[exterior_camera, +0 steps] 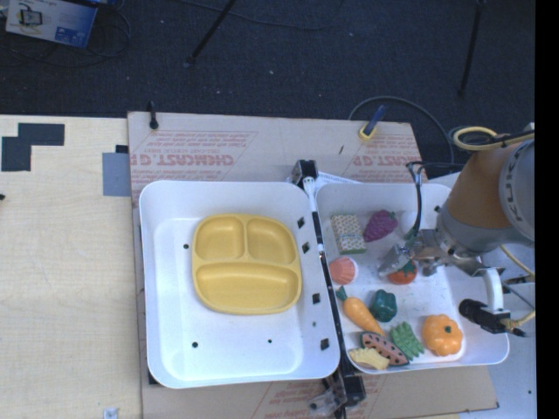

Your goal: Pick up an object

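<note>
While the arm (489, 195) is reaching in from the right edge of the surface, the gripper (403, 262) is hovering low inside the right bin (476, 356), just above a small red object (402, 277); its grip state cannot be told. A purple grape cluster (379, 226) is lying nearby, and a yellow divided plate (246, 263) is sitting in the left bin (166, 321).

- One fixed camera sits above the surface (70, 260), looking down at a slant.
- It is far enough to take in both white bins, left bin (162, 321) and right bin (472, 352), plus dark floor (288, 51) beyond the far edge.
- The arm (489, 195) enters from the right.
</note>
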